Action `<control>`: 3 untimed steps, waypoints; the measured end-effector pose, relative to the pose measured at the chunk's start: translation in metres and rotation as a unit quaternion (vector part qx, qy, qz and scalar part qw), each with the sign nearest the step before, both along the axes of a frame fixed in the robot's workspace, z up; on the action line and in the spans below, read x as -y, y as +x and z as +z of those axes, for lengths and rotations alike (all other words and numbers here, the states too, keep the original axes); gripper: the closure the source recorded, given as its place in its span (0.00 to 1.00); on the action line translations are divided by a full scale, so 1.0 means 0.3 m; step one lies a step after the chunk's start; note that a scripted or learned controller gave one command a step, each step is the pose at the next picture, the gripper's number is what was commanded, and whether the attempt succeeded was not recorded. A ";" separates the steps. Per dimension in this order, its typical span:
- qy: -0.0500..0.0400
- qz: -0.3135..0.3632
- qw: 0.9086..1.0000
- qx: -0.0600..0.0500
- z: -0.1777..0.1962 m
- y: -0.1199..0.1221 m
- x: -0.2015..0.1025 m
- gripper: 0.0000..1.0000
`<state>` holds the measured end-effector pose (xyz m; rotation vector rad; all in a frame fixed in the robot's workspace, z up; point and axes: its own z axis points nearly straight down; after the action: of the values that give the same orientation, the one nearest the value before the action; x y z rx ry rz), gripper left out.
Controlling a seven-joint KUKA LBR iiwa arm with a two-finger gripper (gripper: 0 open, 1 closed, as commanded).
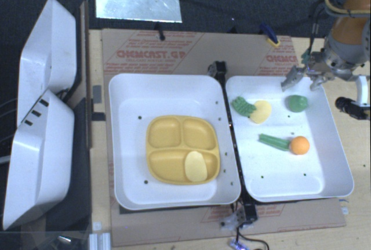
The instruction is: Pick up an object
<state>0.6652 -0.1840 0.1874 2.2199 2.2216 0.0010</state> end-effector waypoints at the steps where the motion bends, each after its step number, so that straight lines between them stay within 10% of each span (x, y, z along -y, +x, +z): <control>1: 0.000 0.000 1.000 0.001 0.037 0.001 0.000 1.00; 3: 0.000 0.001 1.000 0.002 0.235 -0.264 -0.163 1.00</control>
<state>0.5861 -0.1352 0.2580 2.2165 2.2217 0.0041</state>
